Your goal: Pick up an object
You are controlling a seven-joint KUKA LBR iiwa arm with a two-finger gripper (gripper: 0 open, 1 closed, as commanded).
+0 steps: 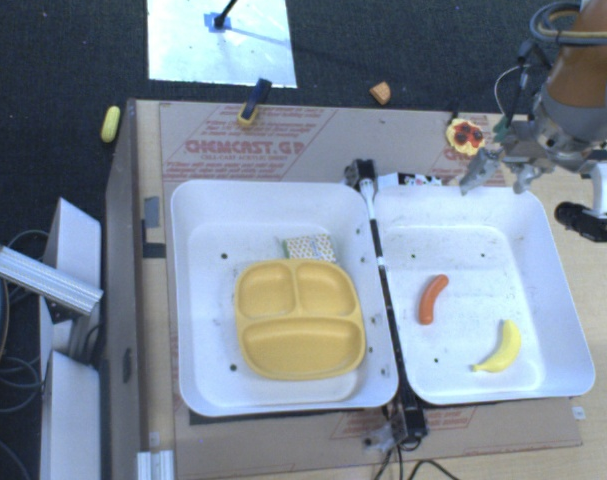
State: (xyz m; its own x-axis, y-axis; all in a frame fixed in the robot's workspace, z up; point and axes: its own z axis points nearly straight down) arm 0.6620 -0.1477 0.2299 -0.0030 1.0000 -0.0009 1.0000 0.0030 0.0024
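Fingers [480, 172] of the end effector [501, 175] stand spread apart at the upper right of the frame, above the far rim of the right bin [568, 288], with nothing between them. Lower in that bin lie an orange sausage [432, 299] and, toward the lower right, a yellow banana [500, 348], apart from each other. Left of centre, the left bin [198, 268] carries a yellow divided plate [298, 318].

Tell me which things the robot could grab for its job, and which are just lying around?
For the job:
- gripper, up by the right bin's far edge
- hot dog
- banana
- yellow tray
- patterned piece behind the tray

Just lying about:
- yellow thing on the floor
- orange bit
- pizza toy
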